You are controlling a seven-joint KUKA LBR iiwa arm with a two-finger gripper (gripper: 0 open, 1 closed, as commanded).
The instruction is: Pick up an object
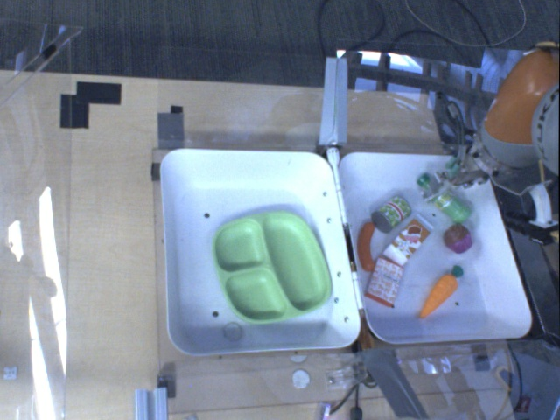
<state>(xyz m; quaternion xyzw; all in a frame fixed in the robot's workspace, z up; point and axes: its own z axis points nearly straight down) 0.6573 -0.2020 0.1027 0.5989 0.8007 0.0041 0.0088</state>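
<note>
Lying side by side on a pale wooden bench (pixel 87 261): two shallow white bins, with dark carpet and loose black cables (pixel 420 11) beyond. Resting in the left bin (pixel 188 234), a green divided tray (pixel 272 265).

Reaching in from the right over the right bin (pixel 490 318), the grey arm with its orange band (pixel 516 94); gripper (pixel 457 178) hanging at the bin's far right corner, just above a small green item (pixel 452 206). Fingers too small and blurred to tell whether spread or closed.

Lying scattered below and left of it: a green can (pixel 391 211), a red and white packet (pixel 398 262), an orange curved piece (pixel 365 245) by the dividing wall, a purple round object (pixel 458 238), and a toy carrot (pixel 439 294), none crowding the gripper except that green item.
</note>
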